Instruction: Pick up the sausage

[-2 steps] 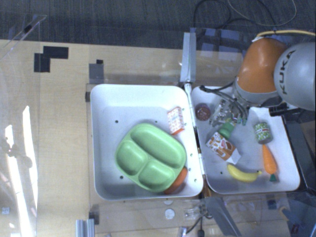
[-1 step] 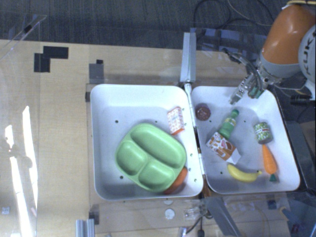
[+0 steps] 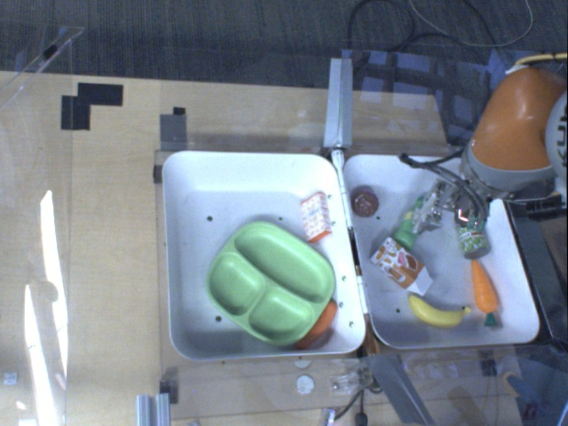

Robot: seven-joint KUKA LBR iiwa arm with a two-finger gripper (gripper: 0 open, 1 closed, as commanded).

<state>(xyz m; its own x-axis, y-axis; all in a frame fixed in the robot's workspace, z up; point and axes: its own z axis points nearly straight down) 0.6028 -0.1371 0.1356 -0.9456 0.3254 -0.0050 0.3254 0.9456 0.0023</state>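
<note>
Banana [image 3: 438,312] at right bin's front; sausage [image 3: 365,203] well left of fingers [image 3: 448,204]; spread unclear.

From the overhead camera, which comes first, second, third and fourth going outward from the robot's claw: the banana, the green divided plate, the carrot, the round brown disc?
1. Carrot, just below the gripper in the right bin.
2. Round brown disc, at the right bin's upper left; banana, at its lower edge. Too close to call.
3. Green divided plate, far off in the left bin.

Both white bins [image 3: 177,238] on the desk [image 3: 89,264] are viewed from a fixed camera overhead (angled down, moderately distant).
</note>
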